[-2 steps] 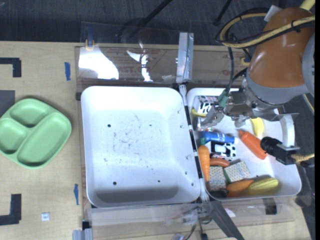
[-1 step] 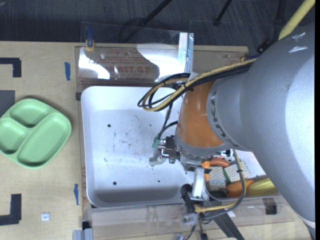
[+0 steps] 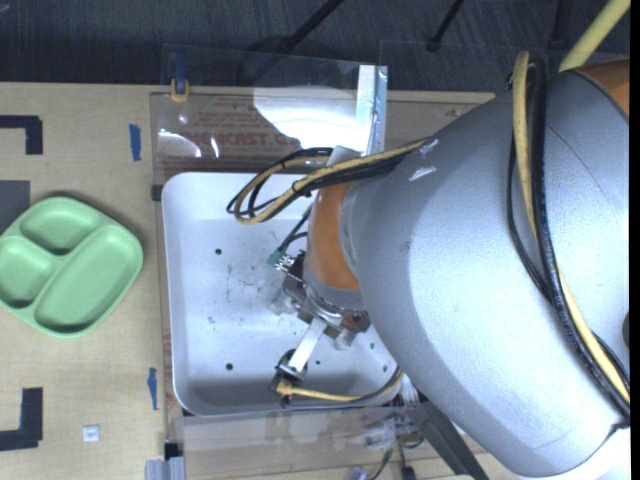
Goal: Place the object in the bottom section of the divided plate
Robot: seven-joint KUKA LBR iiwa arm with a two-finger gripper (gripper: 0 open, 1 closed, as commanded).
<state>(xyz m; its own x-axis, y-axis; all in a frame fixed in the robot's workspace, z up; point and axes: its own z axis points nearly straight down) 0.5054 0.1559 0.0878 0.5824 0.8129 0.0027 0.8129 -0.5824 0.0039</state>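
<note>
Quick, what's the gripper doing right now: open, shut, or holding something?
Gripper: cannot be told from this angle whether it is open or shut; it sits over the shallow white bin.

pale green divided plate (image 3: 68, 265) lies flat on bench (image 3: 85, 388), left of bin (image 3: 195, 308).

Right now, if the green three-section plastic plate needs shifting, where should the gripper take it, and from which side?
Probably the raised outer rim of the green three-section plastic plate, on the edge facing the white bin, coming straight down. It lies flat on the wooden bench and looks too broad to span; the thin rim beside the large section is the pinchable part.
</note>
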